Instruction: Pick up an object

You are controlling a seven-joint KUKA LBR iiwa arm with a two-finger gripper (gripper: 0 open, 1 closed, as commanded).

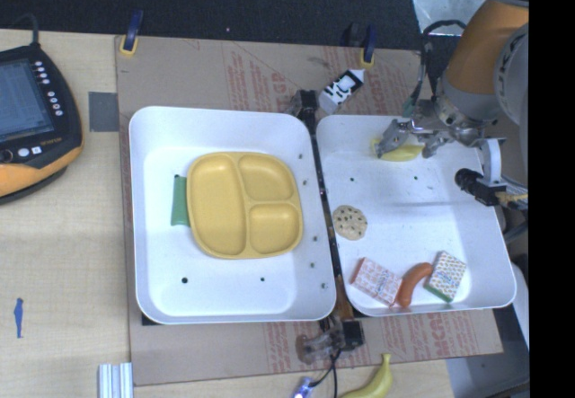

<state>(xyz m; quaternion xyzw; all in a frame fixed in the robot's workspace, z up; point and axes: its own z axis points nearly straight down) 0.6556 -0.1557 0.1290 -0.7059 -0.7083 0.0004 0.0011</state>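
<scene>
Arm: the grey arm with its orange band (481, 41) is reaching in from the right and leaning over the far end of the right bin.
Claw: the claw (406, 143) is hanging low over the far left corner of the right bin (476, 234), its metal fingers (392, 137) sitting right at a small yellow object; how far apart they are standing is not something I can tell, nor whether anything is caught between them.
Yellow object: a small pale yellow piece (402, 153) is lying on the bin floor directly under the claw, touching or nearly touching the fingers.
Cookie: a round chocolate-chip cookie (349, 222) is lying near the left wall of the right bin, about midway along it.
Near end of the right bin: a patterned pink packet (375, 280), an orange sausage (412, 284) and a small patterned box with a green edge (446, 276) are lying side by side, the sausage between the other two.
Left bin: the left bin (157, 234) is holding a yellow compartment tray (243, 204) with a green flat piece (179, 200) poking out from under its left edge.
Worktop: a banana (375, 380) is lying at the near edge of the worktop (63, 279), and an orange-trimmed control pendant (34, 122) is resting at far left.
</scene>
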